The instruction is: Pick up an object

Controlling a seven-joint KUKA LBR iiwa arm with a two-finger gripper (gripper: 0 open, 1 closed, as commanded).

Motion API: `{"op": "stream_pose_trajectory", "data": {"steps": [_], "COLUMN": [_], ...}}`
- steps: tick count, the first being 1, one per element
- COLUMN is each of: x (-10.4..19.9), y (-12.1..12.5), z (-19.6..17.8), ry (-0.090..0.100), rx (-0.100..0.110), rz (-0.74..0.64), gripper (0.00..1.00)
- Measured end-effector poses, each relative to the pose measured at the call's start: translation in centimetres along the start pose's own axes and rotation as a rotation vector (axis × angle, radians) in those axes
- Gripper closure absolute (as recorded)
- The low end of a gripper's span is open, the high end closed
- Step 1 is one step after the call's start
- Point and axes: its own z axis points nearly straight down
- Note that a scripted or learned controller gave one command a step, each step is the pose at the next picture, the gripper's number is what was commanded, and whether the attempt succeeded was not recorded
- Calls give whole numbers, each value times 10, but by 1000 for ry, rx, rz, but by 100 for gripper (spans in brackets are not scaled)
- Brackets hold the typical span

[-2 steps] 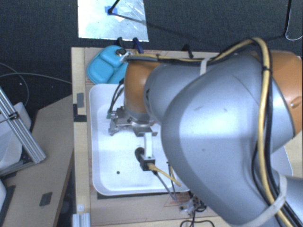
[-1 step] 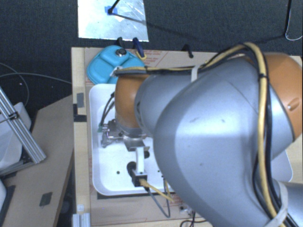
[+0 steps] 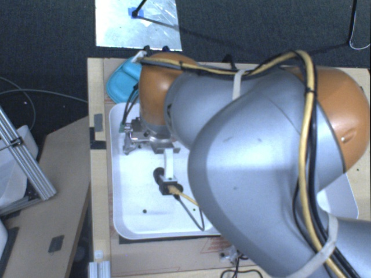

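Whatever its unreadable state, end effector (image 3: 152,141) over white bin (image 3: 130,213) (no legible writing).

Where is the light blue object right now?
In the camera view, the light blue object sits at the upper left, by the far left corner of the white bin, tucked against the arm's orange band.

Around your table (image 3: 99,172) lies dark speckled carpet (image 3: 46,39). You'll see a shiny silver sheet (image 3: 138,16) on the floor beyond it, a tan board (image 3: 52,213) at the left, and aluminium framing rails (image 3: 23,161) beside that.
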Motion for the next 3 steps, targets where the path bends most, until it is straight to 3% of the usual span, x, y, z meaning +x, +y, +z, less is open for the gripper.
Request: {"op": "stream_pose_trajectory", "data": {"steps": [1,2,3], "x": [-72,-162,-102], "y": [56,62,62], "z": [0,-107,-266], "ry": [-2,-4,5], "rx": [1,-7,-14], "rz": [8,11,-4], "gripper": [0,0,0]}}
